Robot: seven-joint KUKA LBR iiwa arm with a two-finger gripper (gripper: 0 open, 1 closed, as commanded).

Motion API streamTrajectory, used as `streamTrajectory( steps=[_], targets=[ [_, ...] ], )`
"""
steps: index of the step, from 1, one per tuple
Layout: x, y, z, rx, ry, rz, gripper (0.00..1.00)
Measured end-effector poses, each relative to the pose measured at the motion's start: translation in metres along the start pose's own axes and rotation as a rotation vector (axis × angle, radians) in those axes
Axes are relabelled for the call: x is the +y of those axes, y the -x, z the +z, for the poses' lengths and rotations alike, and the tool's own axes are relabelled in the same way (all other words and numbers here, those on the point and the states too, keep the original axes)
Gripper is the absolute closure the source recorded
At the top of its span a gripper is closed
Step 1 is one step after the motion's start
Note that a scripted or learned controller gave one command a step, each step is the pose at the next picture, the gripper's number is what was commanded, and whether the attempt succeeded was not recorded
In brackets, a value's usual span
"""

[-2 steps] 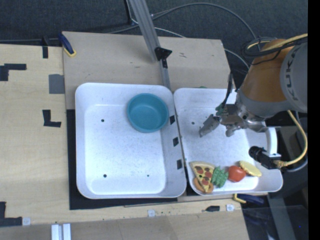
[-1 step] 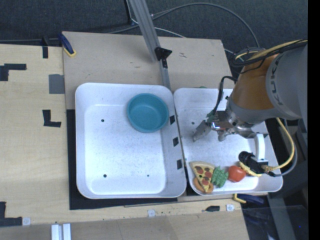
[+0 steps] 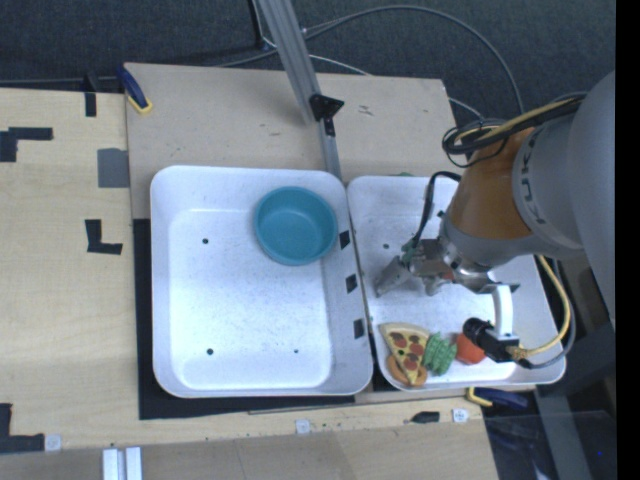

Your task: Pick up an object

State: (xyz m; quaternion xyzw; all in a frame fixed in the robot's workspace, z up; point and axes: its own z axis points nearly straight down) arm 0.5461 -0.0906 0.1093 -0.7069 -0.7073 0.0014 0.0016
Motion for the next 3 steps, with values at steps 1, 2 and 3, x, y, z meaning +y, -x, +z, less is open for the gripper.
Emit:
streamTrajectory(
  steps=[1, 2, 3],
  targets=[
    [0.001, 0.0, -0.012, 0.0, 0.003, 0.0, 1.0],
    [-0.002, 0.007, -0.057, -0.001, 0.007, 0.0, 1.0],
    [0.002, 0.003, -0.117, -0.001, 0.008, 0.0, 1.0]
  ],
)
